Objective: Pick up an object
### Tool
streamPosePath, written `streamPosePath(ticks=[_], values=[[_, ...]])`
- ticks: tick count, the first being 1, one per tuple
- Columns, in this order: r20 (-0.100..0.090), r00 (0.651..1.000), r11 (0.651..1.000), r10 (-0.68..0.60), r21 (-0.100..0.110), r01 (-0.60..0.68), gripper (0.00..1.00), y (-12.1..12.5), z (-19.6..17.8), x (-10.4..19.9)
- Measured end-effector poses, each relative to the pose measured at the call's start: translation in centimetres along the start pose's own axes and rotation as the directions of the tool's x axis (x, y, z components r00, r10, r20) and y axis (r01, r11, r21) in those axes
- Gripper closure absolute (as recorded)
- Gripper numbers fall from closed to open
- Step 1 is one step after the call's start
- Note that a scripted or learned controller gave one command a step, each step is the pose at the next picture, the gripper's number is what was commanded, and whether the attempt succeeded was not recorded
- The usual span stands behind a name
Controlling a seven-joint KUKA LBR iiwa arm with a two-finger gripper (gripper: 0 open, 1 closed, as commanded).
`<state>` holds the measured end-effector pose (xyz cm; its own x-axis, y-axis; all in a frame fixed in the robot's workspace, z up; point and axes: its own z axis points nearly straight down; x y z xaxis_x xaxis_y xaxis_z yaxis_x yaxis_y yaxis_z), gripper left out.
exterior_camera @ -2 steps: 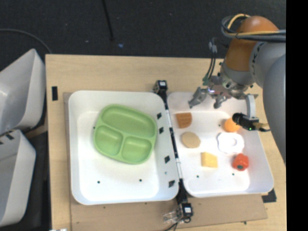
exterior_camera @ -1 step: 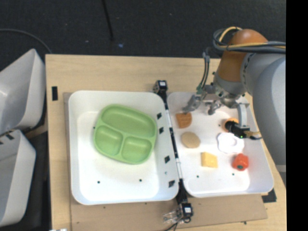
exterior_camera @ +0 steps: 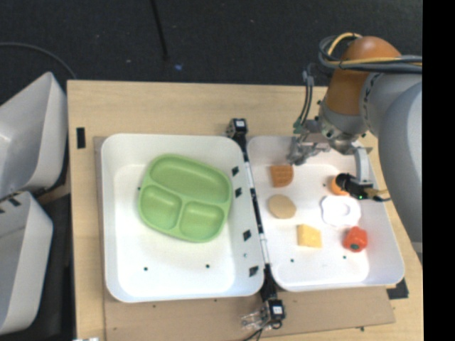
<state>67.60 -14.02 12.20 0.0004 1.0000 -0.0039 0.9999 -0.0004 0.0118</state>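
Over on the left, the green divided plate (exterior_camera: 185,197) sits in the left bin (exterior_camera: 114,261), well left of the brown block (exterior_camera: 281,175). Moving right, that brown block lies in the right bin (exterior_camera: 384,261), and the tan round piece (exterior_camera: 282,207) sits just below it. The yellow wedge (exterior_camera: 309,236) is lower right of the block. The pincer (exterior_camera: 302,150) hovers just above-right of the block; whether it's open or closed, I cannot tell. Farther right: white disc (exterior_camera: 339,210), red-orange item (exterior_camera: 355,239).
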Motion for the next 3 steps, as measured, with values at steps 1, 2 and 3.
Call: streamPosePath(ticks=[1, 2, 3], values=[[-0.002, 1.000, 1.000, 0.003, 0.006, -0.003, 1.00, 0.1, -6.5, -0.5], [-0.002, 1.000, 1.000, -0.002, 0.004, 0.002, 1.00, 0.3, -12.0, -0.7], [-0.002, 1.000, 1.000, -0.002, 0.007, 0.003, 1.00, 0.4, -15.0, -0.9]])
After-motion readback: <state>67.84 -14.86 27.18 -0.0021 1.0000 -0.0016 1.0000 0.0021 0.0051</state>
